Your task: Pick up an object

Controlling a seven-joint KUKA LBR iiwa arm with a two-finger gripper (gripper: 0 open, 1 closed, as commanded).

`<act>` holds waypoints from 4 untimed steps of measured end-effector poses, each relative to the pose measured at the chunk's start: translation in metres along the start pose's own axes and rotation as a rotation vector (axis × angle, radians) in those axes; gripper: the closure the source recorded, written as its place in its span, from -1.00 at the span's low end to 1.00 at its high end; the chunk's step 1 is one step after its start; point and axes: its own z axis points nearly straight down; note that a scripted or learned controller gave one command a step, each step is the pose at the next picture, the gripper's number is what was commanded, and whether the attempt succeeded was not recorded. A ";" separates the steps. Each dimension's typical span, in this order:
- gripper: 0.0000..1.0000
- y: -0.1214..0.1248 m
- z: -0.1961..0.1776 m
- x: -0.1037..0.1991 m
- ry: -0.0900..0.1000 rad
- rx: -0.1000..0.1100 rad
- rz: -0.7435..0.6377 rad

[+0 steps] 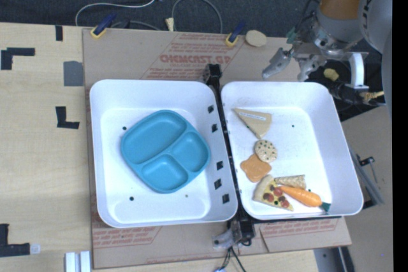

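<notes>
Pincer (292, 67) up above the back rim of the right bin (339, 137), fingers spread, gripping nothing.

We see the food toys lying in that bin: a sandwich wedge (254, 120) toward the back, a cookie (265, 150) and a toast piece (255, 168) below it, a pizza slice (273, 193) touching a carrot (301, 195) at the front. A blue divided plate (165, 150) sits in the left bin (102, 137).

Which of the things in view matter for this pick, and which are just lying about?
For the job:
gripper, open, above the right bin's far rim
right bin
sandwich wedge
cookie
orange toast piece
pizza slice
carrot

Lying about:
left bin
blue divided plate
round tan piece behind the bins
</notes>
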 end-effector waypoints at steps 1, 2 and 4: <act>-1.00 -0.052 0.088 0.032 0.003 0.012 0.001; -1.00 -0.022 0.163 0.018 -0.006 -0.005 0.000; -1.00 -0.020 0.146 0.019 -0.005 -0.014 -0.001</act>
